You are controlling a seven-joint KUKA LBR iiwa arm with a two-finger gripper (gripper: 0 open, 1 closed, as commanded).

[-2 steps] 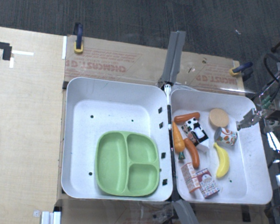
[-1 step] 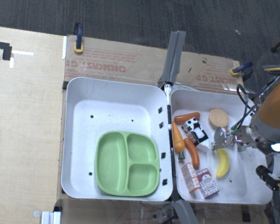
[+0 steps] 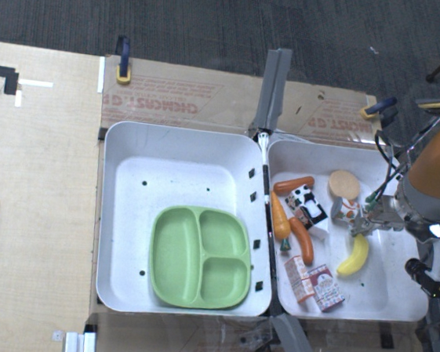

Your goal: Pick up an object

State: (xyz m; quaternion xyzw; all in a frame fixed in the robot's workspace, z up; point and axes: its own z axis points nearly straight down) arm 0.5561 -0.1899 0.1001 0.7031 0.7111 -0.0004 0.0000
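A banana [image 3: 354, 256] lies in the right bin [image 3: 395, 306], just below the claw [image 3: 363, 224], whose grip cannot be told from here; a clean pick would mean straddling the fruit's middle, clear of the cup [image 3: 344, 195]

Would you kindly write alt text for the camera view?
A grey robot gripper hovers above a yellow banana in the right white bin, among toy foods. The left white bin holds a green divided plate.
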